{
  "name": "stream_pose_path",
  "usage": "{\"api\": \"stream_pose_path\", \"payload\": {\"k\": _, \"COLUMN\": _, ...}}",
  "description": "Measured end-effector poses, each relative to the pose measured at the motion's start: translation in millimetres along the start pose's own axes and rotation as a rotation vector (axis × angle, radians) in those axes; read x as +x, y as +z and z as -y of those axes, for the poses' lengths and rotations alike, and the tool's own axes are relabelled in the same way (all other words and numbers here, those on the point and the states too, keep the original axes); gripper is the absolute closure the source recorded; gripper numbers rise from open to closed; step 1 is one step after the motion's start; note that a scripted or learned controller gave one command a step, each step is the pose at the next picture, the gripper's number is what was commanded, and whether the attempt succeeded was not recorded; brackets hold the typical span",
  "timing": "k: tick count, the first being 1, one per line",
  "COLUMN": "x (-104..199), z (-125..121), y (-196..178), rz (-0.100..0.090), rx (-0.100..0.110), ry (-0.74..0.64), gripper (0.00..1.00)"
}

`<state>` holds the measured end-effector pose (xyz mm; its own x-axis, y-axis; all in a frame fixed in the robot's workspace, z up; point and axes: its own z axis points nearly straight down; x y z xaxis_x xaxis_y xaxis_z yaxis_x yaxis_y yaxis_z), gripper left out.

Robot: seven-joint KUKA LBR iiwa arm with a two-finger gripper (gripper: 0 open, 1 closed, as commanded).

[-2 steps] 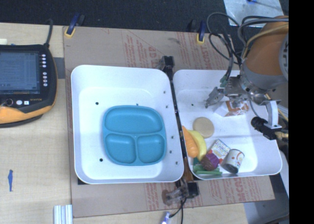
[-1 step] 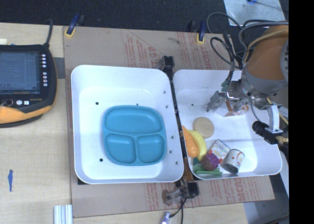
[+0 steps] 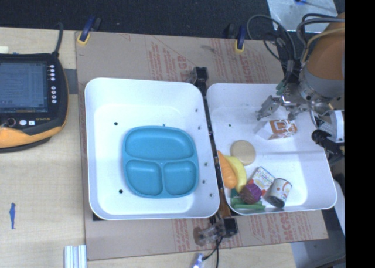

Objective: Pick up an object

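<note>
Grey arm (image 3: 319,56) over right bin (image 3: 316,161).

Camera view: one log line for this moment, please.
gripper: open, over right bin | nothing held | nearest: small carton | divided blue plate: left bin

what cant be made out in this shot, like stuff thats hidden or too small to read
- Gripper: in the camera view, finger spacing is too small and cluttered to judge.
- Small packet: its print is too small to read.
- Can and purple item: labels unreadable; the heap in the right bin overlaps.
- Green item: mostly hidden under the heap.
- Arm: cut off at the right edge.
</note>
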<state>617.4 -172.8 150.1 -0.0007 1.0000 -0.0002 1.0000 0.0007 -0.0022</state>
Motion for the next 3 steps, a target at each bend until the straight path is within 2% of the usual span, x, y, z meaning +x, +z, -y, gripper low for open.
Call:
{"api": "stream_pose_path", "payload": {"k": 1, "x": -35.9, "z": -1.0, "y": 16.5, "rz": 0.0, "rx": -0.001, "ry": -0.001, "gripper": 0.0}}
{"api": "stream_pose_path", "payload": {"k": 2, "x": -38.1, "z": -6.2, "y": 19.0, "rz": 0.0, "rx": -0.003, "ry": -0.004, "gripper": 0.0}}
{"api": "stream_pose_path", "payload": {"k": 3, "x": -38.2, "z": -2.8, "y": 55.7, "rz": 0.002, "rx": -0.004, "ry": -0.004, "gripper": 0.0}}
